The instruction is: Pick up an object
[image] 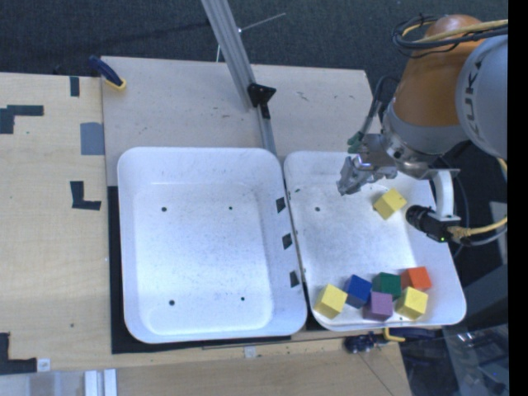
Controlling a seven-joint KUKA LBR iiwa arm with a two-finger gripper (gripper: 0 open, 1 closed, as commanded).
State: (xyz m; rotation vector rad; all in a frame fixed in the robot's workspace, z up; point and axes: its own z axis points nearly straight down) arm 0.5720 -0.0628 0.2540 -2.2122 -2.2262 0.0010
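In the right bin [330, 238] lie several small blocks. A yellow block [389, 204] sits alone in the upper part of the bin. Along the near edge a yellow block [332, 300], a blue block [358, 290], a purple block [380, 304], a green block [386, 285], an orange block [417, 278] and another yellow block [413, 303] cluster together. My gripper [353, 179] hangs over the bin's upper area, just up and left of the lone yellow block. Nothing shows between its fingertips.
The left bin [202, 242] lies beside the right one, with a raised divide between them. A slanted metal pole [235, 48] rises behind the bins. A blue and yellow tool [107, 72] lies on the bench at the far left.
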